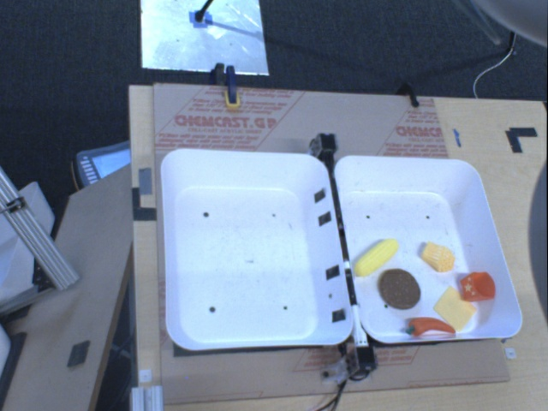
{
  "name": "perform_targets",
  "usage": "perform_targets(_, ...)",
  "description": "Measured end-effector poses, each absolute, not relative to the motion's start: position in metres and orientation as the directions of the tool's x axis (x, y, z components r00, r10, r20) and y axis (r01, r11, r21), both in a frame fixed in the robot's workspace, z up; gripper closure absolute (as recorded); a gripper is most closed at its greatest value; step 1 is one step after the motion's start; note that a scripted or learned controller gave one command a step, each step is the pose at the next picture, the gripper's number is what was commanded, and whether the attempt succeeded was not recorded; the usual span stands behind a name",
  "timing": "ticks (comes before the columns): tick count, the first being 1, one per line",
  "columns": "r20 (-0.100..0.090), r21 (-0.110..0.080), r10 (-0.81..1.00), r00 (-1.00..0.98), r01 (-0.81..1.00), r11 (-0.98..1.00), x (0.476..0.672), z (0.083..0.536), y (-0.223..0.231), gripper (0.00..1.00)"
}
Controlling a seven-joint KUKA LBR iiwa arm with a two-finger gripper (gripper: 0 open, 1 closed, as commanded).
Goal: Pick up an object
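Two bins side by side on bench (377,118), left bin (184,178) beside right bin (467,182), toy foods (400,288) in right bin's near half

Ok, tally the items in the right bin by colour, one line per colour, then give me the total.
Yellow: 3 (banana-shaped piece, small corn-like block, flat wedge)
Brown: 1 (round disc)
Red or orange: 2 (chunky piece, long carrot-like piece)
Total: 6

Two white bins on the counter (257,110)
Right bin (411,178) holds a yellow corn cob (376,257), brown cookie (400,288), cheese wedge (455,307), and red pepper (477,287).
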State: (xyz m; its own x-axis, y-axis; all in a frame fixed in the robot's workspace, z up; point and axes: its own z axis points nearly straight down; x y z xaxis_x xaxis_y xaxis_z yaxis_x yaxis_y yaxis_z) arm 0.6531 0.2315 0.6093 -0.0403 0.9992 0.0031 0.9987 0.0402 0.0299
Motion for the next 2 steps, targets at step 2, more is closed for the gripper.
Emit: perform_targets(2,0.005,0.044,0.999,-0.047,0.998,0.047,0.653,0.633,0.232,1.0)
